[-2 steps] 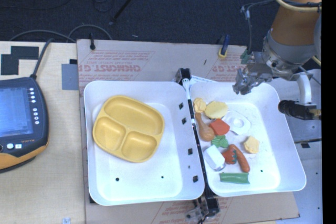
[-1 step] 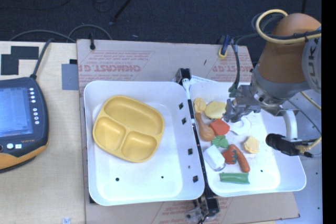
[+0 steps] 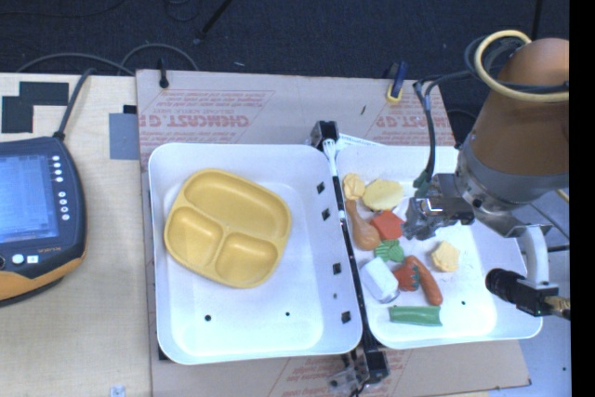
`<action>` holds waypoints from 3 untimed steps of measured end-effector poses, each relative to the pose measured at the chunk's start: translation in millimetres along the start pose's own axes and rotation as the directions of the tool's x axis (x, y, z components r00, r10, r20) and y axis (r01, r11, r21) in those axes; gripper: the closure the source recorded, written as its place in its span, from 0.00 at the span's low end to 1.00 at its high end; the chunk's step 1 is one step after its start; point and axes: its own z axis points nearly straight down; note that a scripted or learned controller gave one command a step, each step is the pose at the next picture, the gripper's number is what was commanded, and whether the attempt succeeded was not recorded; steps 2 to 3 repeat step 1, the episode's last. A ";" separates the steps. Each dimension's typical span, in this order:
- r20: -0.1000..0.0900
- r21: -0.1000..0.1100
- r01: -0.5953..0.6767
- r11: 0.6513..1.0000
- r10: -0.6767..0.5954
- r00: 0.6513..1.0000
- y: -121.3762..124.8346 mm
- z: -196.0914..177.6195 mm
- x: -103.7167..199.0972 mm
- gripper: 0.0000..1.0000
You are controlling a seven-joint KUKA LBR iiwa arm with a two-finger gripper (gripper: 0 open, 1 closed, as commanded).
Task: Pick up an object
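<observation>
Gripper [image 3: 426, 217] above the right bin [image 3: 497, 316], beside a red piece [image 3: 388, 224]; its finger state cannot be told.

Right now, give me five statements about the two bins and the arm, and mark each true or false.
1. The yellow divided plate lies in the left bin. True.
2. The toy food is piled on the yellow divided plate. False: the pieces lie in the right bin, and the plate's compartments hold nothing.
3. The tool is over the right bin, near the red piece. True.
4. A green piece lies toward the near edge of the right bin. True.
5. The handheld screen sits inside the left bin. False: it rests on the bench, left of both bins.
</observation>
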 end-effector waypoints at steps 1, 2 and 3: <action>0.000 -0.003 0.004 1.000 -0.004 1.000 -16.1 -33.1 56.9 1.00; 0.000 -0.003 0.004 1.000 -0.004 1.000 -16.1 -33.1 56.9 1.00; 0.000 -0.003 0.004 1.000 -0.004 1.000 -16.1 -33.1 56.9 1.00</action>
